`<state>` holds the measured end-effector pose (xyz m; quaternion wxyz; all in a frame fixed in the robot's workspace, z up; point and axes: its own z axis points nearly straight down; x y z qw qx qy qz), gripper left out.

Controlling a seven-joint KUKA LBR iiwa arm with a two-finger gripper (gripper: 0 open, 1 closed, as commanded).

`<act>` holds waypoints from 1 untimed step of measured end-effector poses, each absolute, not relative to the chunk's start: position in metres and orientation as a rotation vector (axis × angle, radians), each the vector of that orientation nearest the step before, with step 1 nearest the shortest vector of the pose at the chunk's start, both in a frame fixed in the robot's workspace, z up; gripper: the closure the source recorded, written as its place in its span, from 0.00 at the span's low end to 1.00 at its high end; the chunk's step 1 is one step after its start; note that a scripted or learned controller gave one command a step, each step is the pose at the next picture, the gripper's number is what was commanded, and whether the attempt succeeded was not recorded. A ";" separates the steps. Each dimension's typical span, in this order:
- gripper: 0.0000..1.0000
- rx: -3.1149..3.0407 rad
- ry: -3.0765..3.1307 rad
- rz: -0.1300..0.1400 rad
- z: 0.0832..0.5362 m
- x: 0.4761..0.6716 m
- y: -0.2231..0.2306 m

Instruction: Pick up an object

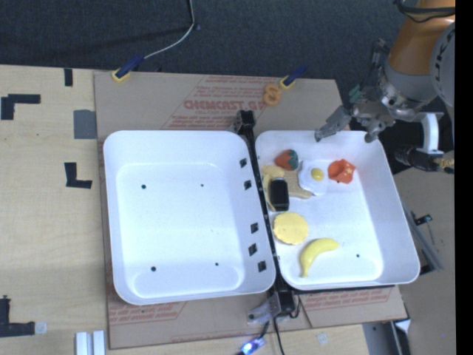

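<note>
The gripper hangs at the upper right of the frame, over the top rim of the right-hand shallow white bin. Its 2 dark fingers are spread apart, 1 pointing down-left toward the bin's back edge and the other to the right, and nothing sits between them. Above it the grey arm with its orange band rises toward the upper right corner.

Inside the right bin, in the centre-right of the frame, lie the loose objects. A red, lumpy toy piece sits nearest below the gripper, apart from it. Just left of it is a white fried-egg toy with a yellow yolk. Further left, a red and green round toy rests near the bin's left wall, with a small black block below it on a pale tan flat piece. A round yellow disc lies lower, and a yellow toy banana curves near the bottom.

The left-hand white bin fills the centre-left. Both bins rest on a brown cardboard sheet.
</note>
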<state>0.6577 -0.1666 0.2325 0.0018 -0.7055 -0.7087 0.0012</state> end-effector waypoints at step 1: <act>0.00 -2.203 -2.224 0.009 0.147 0.667 -0.098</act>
